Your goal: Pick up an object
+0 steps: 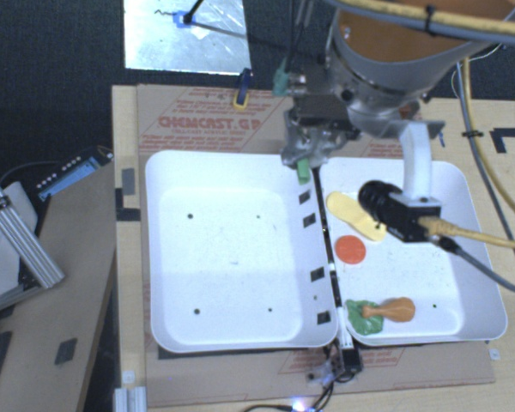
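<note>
Arm is looming nearest the lens. Gripper is hanging over the bins' shared rim at the far end; its state cannot be told. Right bin is holding yellow piece, red disc, green-and-tan toy. Left bin is resting beside it on cardboard-covered surface.

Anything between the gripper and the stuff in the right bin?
Nothing visible stands between them. The gripper sits at the far end of the divider between the bins. The yellow piece, red disc and the green and tan toy lie apart in the right bin. The arm's black cable fitting overlaps the yellow piece's right end.
</note>
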You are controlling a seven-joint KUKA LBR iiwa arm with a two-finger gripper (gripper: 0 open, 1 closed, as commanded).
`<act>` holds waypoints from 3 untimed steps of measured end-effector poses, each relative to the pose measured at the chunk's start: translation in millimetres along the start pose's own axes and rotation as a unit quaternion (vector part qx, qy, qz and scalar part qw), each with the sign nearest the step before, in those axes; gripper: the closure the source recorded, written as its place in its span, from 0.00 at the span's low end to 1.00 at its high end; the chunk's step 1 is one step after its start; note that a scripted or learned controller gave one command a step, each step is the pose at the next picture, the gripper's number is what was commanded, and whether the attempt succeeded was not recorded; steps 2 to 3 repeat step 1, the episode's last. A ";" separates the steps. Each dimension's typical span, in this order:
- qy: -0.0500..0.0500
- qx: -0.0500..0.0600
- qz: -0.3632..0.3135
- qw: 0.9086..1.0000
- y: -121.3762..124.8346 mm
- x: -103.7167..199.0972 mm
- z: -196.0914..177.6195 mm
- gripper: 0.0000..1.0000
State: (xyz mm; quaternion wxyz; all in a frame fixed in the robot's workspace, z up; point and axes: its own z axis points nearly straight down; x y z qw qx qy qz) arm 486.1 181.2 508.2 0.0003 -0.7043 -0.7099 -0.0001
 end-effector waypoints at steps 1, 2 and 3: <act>0.000 0.001 -0.001 1.000 0.0 56.5 38.0 1.00; 0.000 0.001 -0.001 1.000 0.0 56.5 38.0 1.00; 0.000 0.001 -0.001 1.000 0.0 56.5 38.0 1.00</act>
